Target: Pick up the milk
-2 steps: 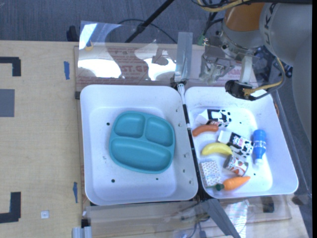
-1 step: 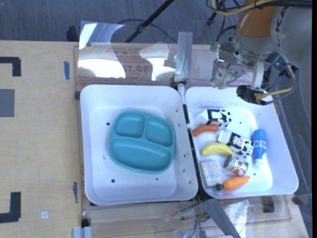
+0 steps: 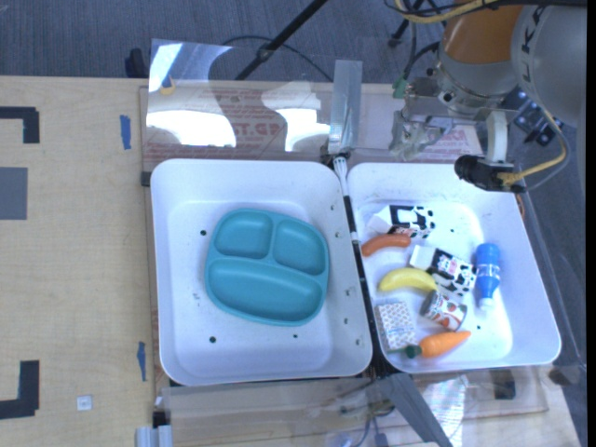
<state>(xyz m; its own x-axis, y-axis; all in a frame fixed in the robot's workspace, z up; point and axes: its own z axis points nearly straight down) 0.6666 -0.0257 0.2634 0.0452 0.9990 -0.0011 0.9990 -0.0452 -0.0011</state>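
A white milk carton [image 3: 407,219] with black cow patches lies near the back of the right bin [image 3: 521,240]. A second cow-patterned carton [image 3: 452,269] lies near the middle of that bin, beside a blue bottle [image 3: 486,271]. My gripper [image 3: 415,141] hangs over the bin's back rim, above and behind the first carton and well apart from it. Its fingers point down, stand open, and have nothing between them.
The right bin also holds a banana [image 3: 407,280], an orange sausage-like piece [image 3: 386,244], a carrot [image 3: 442,344], a small red and white carton [image 3: 448,313] and a patterned packet [image 3: 397,324]. A teal divided plate [image 3: 267,265] lies in the left bin [image 3: 177,250].
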